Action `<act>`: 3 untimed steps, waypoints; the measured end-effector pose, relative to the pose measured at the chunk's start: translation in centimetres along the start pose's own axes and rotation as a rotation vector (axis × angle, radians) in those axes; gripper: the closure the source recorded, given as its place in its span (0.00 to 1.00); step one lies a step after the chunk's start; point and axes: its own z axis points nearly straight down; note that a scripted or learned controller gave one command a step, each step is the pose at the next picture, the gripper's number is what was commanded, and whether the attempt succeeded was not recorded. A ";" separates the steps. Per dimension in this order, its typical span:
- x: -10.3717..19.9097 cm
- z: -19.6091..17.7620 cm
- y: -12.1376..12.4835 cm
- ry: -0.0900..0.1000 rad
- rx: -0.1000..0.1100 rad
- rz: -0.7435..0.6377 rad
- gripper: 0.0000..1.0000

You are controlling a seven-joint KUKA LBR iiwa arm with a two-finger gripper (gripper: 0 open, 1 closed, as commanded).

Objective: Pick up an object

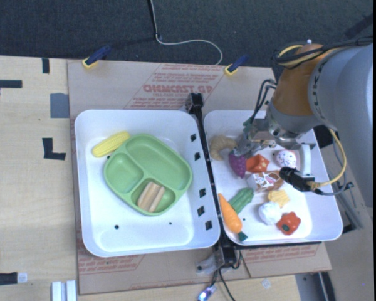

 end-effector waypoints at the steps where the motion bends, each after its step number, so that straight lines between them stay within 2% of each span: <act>1: 0.0 -1.0 0.0 0.000 0.000 -0.001 1.00; 3: 0.0 -2.8 0.0 0.000 0.004 -0.001 1.00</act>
